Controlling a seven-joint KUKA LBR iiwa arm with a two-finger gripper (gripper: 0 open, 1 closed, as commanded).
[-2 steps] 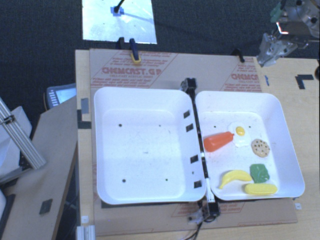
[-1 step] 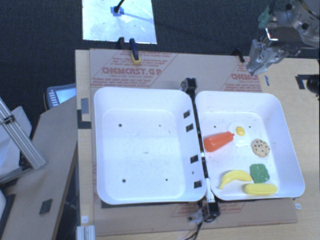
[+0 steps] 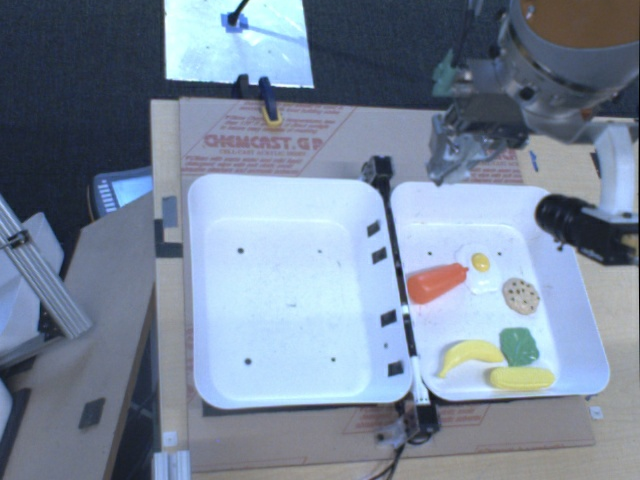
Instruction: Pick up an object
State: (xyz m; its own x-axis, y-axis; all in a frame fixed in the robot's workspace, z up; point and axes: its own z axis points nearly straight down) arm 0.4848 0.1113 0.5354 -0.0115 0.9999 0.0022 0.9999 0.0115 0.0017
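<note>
The right bin [image 3: 560, 253] holds several toy foods: an orange carrot [image 3: 437, 283] by the divider, a fried egg [image 3: 480, 266], a round cookie [image 3: 521, 295], a yellow banana [image 3: 470, 355], a green leafy piece [image 3: 519, 345] and a yellow corn-like piece [image 3: 521, 377]. My gripper [image 3: 452, 162] hangs above the far rim of the right bin, well above and behind the carrot and egg. Nothing is between its fingers. The arm's grey body with its orange band [image 3: 580, 8] covers the upper right.
The left bin [image 3: 215, 268] stands beside the right one, joined by a black-clipped divider [image 3: 392, 268]. A shiny metal sheet [image 3: 237, 26] lies at the back. A yellow-and-black clamp [image 3: 268, 103] sits on the cardboard edge. A black camera mount [image 3: 580, 228] overhangs the right bin's rim.
</note>
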